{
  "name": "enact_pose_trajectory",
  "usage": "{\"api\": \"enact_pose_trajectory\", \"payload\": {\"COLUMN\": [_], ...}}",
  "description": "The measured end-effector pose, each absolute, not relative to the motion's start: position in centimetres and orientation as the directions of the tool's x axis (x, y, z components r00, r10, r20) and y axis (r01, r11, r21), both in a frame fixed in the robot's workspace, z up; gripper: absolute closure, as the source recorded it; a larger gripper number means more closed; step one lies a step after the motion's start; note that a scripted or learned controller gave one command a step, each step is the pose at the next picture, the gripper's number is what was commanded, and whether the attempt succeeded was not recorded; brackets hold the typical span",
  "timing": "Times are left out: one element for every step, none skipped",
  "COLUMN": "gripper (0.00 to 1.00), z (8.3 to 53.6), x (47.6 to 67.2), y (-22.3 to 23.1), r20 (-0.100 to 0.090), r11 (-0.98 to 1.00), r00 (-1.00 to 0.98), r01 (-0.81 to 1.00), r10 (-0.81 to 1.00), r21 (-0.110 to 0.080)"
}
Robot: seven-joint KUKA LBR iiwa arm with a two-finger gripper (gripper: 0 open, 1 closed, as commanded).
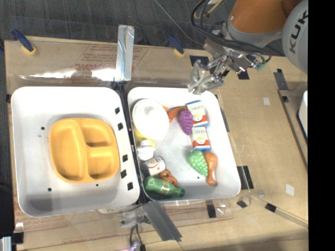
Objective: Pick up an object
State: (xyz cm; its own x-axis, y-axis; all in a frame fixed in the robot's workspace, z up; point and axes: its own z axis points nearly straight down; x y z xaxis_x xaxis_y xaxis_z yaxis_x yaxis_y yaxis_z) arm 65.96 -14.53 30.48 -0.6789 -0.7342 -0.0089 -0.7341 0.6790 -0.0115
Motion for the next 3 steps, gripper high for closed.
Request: {"api": "enact_pose_trajectory", "payload": {"gripper": [1.0,1.0,1.0], "z": [30.8,32.0,30.1], "x": [65.8,66.0,65.3], "y": [-15.2,-15.1,-8.2], "r20": [-0.005,-0.009,-0.001], "r11": [0.684,0.682,0.704], "r00": [-0.684,-0.682,-0.704], "r01": [-0.729,-0.731,-0.71], "r10": [-0.729,-0.731,-0.71], "r21": [-0.005,-0.012,0.001]}}
